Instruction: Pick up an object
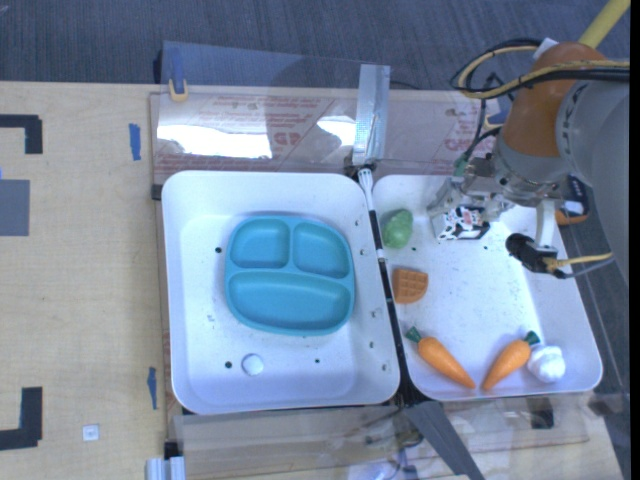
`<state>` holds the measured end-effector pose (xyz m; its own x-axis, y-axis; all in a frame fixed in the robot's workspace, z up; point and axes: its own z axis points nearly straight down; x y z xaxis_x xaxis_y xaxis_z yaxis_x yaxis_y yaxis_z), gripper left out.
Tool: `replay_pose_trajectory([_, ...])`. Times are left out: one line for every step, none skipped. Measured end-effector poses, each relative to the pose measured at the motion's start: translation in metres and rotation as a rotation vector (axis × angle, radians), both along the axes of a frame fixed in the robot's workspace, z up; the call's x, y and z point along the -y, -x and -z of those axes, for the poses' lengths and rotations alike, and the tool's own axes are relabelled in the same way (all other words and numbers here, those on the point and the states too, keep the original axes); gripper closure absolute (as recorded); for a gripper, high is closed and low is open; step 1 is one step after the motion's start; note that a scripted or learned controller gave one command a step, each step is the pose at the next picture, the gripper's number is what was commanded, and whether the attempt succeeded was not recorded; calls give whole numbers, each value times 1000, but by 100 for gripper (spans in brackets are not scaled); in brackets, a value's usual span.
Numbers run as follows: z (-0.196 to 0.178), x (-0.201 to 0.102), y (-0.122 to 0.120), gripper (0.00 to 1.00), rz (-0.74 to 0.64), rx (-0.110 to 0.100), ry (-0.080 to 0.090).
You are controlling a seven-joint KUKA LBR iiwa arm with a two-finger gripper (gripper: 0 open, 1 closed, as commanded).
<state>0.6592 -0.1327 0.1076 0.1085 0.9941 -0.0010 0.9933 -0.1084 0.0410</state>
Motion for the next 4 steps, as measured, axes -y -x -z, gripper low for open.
replay_pose_trajectory([-1,-4,16,0,88,10,2])
replay_pose_trajectory([0,-2,2,0,-74,-4,11])
replay_pose_trajectory([1,24,3,0,-97,0,11])
replay_pose_trajectory([-1,29,-18,0,-17,-12,0])
